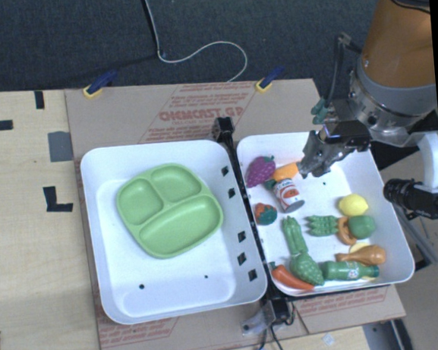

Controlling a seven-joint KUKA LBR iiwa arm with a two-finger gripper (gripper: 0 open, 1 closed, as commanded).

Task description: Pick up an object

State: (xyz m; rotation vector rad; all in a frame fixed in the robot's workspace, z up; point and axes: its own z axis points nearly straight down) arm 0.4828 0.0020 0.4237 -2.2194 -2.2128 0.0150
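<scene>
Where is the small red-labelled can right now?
The can lies in the right bin, upper-left part, just below the purple grapes and beside the orange piece, with the gripper up-right.

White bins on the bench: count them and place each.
2. The left bin holds a green divided plate; the right bin, touching it, holds the toy food, with the claw above.

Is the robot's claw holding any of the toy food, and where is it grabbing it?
It cannot be told. The gripper hangs over the right bin, just right of the small can and purple grapes, with nothing visibly in its grasp.
</scene>
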